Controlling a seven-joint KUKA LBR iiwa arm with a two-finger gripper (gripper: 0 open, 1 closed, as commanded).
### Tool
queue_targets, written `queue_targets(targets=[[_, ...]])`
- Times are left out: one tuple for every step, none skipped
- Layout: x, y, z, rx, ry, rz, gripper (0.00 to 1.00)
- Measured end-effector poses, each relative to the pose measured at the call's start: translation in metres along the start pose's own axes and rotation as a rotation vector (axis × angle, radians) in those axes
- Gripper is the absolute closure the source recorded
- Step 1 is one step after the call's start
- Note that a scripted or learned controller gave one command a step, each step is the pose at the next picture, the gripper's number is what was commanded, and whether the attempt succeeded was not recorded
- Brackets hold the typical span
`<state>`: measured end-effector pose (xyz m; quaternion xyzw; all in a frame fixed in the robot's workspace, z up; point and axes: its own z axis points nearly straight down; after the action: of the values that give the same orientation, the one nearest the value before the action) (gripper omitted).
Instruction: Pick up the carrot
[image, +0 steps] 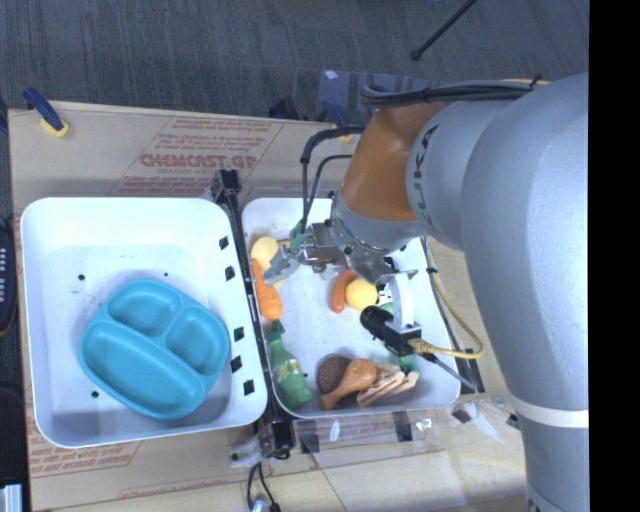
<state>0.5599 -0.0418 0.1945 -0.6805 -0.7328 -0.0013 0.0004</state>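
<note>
Nothing is lifted yet: the carrot (268, 298) is lying at the frame's center, while the claw (285, 255) is hovering above it, its opening unclear.

Worktop (190, 150), brown with red lettering, is carrying two white bins: left bin (50, 230) lying beside right bin (440, 385), walls touching.

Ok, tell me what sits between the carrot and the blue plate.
In the camera view, the two bins' adjoining walls separate the carrot from the blue plate, plus bare white floor of the left bin.
</note>
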Motion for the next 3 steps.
queue_targets(targets=[[-0.056, -0.004, 0.055, 0.016, -0.003, 0.077, 0.0], [-0.059, 0.072, 0.1, 0.003, -0.005, 0.11, 0.0], [-0.053, 0.064, 0.101, 0.008, -0.001, 0.068, 0.0]])
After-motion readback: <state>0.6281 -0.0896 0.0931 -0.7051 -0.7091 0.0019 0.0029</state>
